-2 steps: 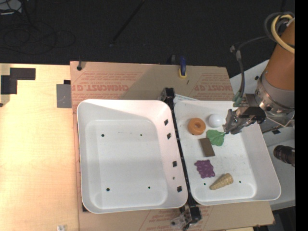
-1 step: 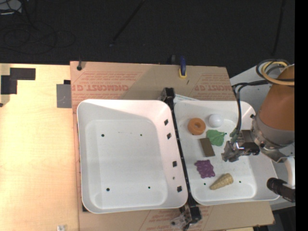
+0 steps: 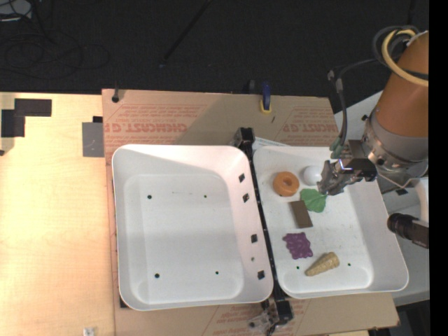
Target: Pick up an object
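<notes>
- Nearest the camera in the right bin lies a tan cone, tipped on its side with its point toward the left, close to the bin's front wall.
- Just behind it, a purple grape cluster rests flat on the bin floor, apart from the cone.
- Behind the grapes sits a small brown block, its long side running front to back.
- A green leafy piece lies touching or just beside the block's rear right corner; part of it is hidden under the tool.
- An orange ring, like a doughnut, lies to the left of the green piece, near the bin's left wall.
- A white ball sits just right of the ring, close against the tool.
- The tool hangs low over the rear of the right bin, right above the green piece and beside the white ball. Whether its fingers are spread or closed cannot be told from this angle, and nothing can be seen held between them.
- The arm, grey with its orange band, comes in from the right above the bin's rear right corner.
- The left bin stands side by side with the right one, the two joined by black clips along the middle.
- Both bins rest on a cardboard sheet on the pale wooden tabletop.
</notes>
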{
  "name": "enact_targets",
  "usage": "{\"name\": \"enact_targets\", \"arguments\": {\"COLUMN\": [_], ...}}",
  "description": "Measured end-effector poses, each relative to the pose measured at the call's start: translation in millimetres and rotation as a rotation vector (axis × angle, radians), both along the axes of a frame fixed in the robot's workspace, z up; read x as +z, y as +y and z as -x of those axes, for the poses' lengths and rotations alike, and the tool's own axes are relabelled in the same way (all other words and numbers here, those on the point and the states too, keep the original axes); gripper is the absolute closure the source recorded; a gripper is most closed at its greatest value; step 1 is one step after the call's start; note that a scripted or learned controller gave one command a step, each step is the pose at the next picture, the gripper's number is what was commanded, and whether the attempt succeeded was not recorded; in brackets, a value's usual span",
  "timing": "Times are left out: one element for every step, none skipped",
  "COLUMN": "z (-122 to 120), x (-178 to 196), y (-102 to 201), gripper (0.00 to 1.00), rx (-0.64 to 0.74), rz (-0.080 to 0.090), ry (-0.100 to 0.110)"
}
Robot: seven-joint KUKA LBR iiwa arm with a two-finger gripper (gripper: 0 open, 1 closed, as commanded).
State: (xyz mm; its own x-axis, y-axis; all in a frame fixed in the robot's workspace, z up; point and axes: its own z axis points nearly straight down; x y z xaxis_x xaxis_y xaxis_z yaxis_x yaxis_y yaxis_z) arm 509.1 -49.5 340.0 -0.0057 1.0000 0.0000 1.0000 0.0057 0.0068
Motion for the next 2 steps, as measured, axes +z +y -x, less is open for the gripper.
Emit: {"name": "enact_targets", "arguments": {"z": [36, -97], "x": [-54, -20], "y": [-45, 19], "gripper": [1.0, 1.0], "rx": [-0.011, 0.003], "rz": [-0.001, 0.0], "ry": [0.016, -0.002]}}
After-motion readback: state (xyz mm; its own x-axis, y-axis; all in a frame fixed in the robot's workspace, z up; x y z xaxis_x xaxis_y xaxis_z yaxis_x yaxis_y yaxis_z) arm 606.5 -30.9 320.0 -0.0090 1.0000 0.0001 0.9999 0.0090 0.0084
